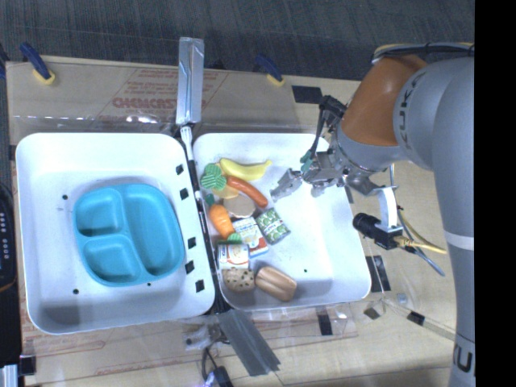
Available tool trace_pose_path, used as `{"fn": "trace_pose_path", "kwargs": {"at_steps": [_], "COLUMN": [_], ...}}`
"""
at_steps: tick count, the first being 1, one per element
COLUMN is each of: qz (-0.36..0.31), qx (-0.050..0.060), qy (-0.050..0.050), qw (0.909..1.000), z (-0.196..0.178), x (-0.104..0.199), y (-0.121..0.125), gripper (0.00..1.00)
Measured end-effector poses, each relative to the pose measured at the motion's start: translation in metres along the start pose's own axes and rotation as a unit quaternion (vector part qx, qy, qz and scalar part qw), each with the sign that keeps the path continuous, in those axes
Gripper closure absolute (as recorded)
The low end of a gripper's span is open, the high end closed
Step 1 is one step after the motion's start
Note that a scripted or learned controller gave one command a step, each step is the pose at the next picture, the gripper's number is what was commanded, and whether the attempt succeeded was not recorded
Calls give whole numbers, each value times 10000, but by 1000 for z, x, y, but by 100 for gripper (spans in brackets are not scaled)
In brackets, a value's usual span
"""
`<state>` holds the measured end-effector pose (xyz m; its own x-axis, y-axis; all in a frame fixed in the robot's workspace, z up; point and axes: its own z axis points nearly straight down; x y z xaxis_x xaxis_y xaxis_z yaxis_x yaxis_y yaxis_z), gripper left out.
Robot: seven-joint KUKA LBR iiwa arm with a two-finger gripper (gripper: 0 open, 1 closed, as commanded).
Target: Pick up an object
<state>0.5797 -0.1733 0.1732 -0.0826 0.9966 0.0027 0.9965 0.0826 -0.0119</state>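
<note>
My gripper hangs over the right bin, just right of the toy pile. Its two fingers stand apart, open, with nothing between them. The pile lies along the bin's left side: a yellow banana, a green round piece, an orange-red sausage, an orange carrot, a green carton, a white and red carton, a brown bread loaf and a speckled cracker. The nearest finger is just right of the sausage's end, above the green carton.
The left bin holds a blue divided tray. A metal divider post stands between the bins at the back. The grey arm with its orange band reaches in from the right, over the right bin's far right corner.
</note>
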Motion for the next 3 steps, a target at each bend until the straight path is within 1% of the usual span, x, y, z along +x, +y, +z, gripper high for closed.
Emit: {"fn": "trace_pose_path", "kwargs": {"at_steps": [1,2,3], "qz": [-534,-268,-397], "qx": [-29,-58,-90], "qy": [-4,-14,-21], "qw": [9986,9996,9992], "z": [79,46,76], "x": [6,35,28], "y": [12,55,36], "gripper": [0,0,0]}}
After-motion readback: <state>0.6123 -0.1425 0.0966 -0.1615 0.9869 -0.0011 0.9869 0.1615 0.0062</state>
